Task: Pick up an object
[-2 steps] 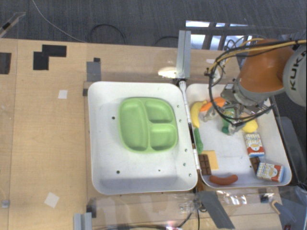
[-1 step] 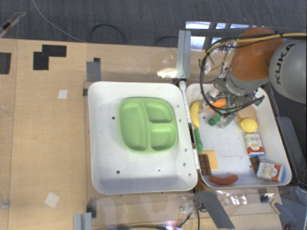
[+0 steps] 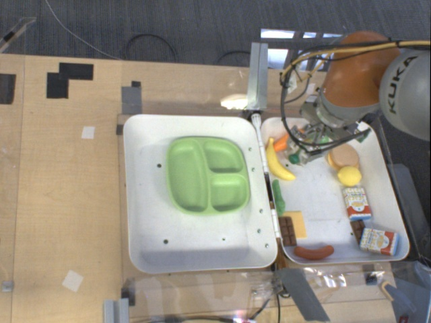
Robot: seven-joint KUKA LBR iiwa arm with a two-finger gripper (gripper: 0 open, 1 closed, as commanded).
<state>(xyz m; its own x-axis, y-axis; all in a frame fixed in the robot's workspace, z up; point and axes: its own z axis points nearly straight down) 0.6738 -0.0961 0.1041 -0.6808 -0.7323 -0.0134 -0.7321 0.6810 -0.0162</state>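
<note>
My gripper (image 3: 301, 148) hangs low over the back left part of the right bin (image 3: 397, 200), beneath the orange wrist band. It sits just right of a yellow banana (image 3: 277, 163) and an orange carrot piece (image 3: 280, 142). A round tan bun (image 3: 345, 156) and a yellow lemon (image 3: 349, 175) lie to its right. Cables and the wrist hide the fingertips.
The left bin (image 3: 145, 234) holds a green divided plate (image 3: 206, 175). Elsewhere in the right bin lie a small carton (image 3: 356, 202), a red and white box (image 3: 378, 241), a chocolate bar (image 3: 288, 229), a cheese slice (image 3: 297, 224), a red sausage (image 3: 314, 252) and a green stick (image 3: 277, 196).
</note>
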